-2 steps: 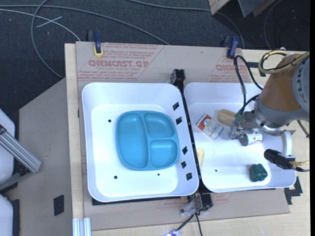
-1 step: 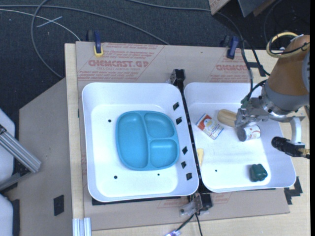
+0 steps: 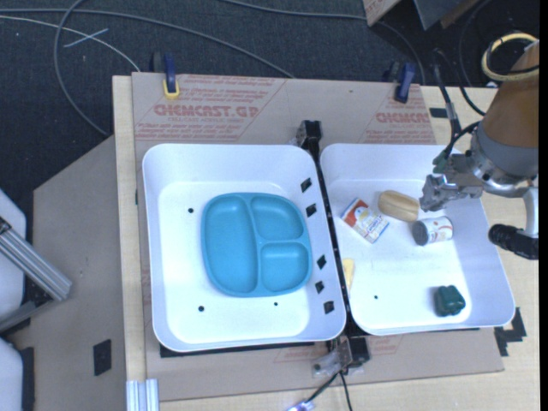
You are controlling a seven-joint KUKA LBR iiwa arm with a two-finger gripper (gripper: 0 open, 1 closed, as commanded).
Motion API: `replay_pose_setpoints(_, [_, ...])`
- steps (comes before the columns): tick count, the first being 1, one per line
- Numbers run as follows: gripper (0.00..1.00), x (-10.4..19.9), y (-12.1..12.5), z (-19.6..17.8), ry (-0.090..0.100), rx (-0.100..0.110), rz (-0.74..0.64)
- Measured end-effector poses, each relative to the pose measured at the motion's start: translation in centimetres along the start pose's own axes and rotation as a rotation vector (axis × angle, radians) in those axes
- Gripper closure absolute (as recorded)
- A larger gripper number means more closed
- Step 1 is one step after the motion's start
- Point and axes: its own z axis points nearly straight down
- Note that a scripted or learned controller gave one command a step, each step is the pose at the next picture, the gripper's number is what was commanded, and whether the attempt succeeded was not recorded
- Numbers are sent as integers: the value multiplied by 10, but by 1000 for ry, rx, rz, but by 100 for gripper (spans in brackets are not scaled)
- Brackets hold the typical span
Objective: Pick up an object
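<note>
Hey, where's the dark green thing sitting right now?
In the camera view the dark green object lies in the right bin, near its front right corner, apart from the small can farther back.

We saw a light blue plate [image 3: 255, 244] in the white left bin [image 3: 163, 229]. The white right bin [image 3: 479, 272] held a tan bread roll [image 3: 398, 204], a red-and-white packet [image 3: 366, 221] and a dark green object [image 3: 449, 300].

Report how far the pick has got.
Done: the gripper is down in the right bin, beside the tan bread-like piece and the small can. In hand: nothing visibly held. Left: grasp and lift one; the red-and-white packet and green object lie untouched.
</note>
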Motion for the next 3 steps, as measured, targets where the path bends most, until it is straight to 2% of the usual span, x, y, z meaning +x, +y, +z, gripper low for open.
replay_pose_setpoints(1, [100,-5,7,-61,-1,-2,0])
replay_pose_setpoints(3, [100,112,13,-64,3,6,-5])
